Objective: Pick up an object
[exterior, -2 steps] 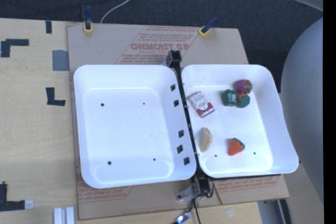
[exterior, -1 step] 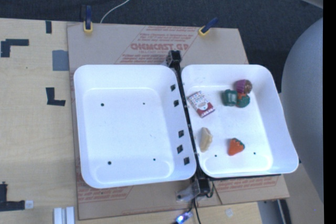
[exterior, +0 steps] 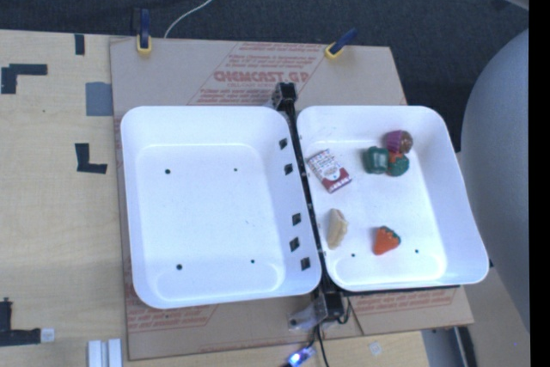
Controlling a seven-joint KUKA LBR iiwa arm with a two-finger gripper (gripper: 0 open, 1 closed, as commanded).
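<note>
Dark carpet surrounds a pale wooden bench [exterior: 51,211] where a cardboard sheet [exterior: 258,73] carries two white bins, joined at a black divider [exterior: 296,185]. All the objects lie in the right bin [exterior: 430,262]. A small red-and-white packet [exterior: 329,169] sits just beside the divider, a pale beige piece [exterior: 336,229] below it. Farther from the divider lie an orange toy strawberry [exterior: 386,241] and a green toy [exterior: 383,161] touching a purple-red one [exterior: 398,141]. The left bin [exterior: 206,211] lies on the divider's other side. Grey arm [exterior: 498,99] looms at the right; the gripper's state cannot be told.
</note>
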